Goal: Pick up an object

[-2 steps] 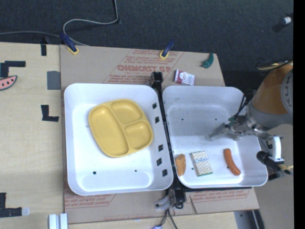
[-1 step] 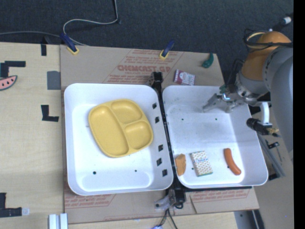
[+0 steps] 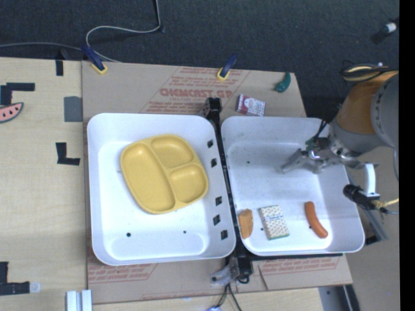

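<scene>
The right bin [image 3: 266,135] holds three small things along its near side: a brown bread-like piece [image 3: 246,223], a patterned small box [image 3: 273,222] and an orange-red sausage [image 3: 316,219]. A yellow divided plate [image 3: 164,172] lies in the left bin [image 3: 104,193]. My gripper [image 3: 290,165] hangs over the right bin's far-right part, pointing left, well above and beyond the three small things, with nothing between its fingers. The grey arm with its orange band [image 3: 363,112] comes in from the right.
A small red-and-white packet [image 3: 250,105] lies on the cardboard behind the right bin, with a green item [image 3: 283,81] near it. Yellow clips [image 3: 226,70] and cables sit at the cardboard's far edge. Black clamps [image 3: 213,105] join the bins.
</scene>
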You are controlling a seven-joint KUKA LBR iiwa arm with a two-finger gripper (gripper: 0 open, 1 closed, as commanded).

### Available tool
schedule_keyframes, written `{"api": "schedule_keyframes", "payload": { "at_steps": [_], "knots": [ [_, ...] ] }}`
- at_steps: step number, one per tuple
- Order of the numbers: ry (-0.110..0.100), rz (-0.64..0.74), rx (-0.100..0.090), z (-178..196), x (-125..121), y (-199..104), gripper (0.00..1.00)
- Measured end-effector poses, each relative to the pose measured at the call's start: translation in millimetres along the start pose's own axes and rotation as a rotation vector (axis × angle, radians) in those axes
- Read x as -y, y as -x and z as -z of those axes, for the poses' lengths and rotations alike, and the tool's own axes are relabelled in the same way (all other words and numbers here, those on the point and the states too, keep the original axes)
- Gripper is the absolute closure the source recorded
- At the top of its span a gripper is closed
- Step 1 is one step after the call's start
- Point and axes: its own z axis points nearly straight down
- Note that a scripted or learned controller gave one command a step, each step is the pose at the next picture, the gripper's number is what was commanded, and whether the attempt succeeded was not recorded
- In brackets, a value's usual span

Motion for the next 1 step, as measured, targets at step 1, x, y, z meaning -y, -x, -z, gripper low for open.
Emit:
{"api": "schedule_keyframes", "payload": {
  "at_steps": [1],
  "knots": [
    [0.002,0.0,0.004,10.0,-0.3,1.1,1.0]
  ]
}}
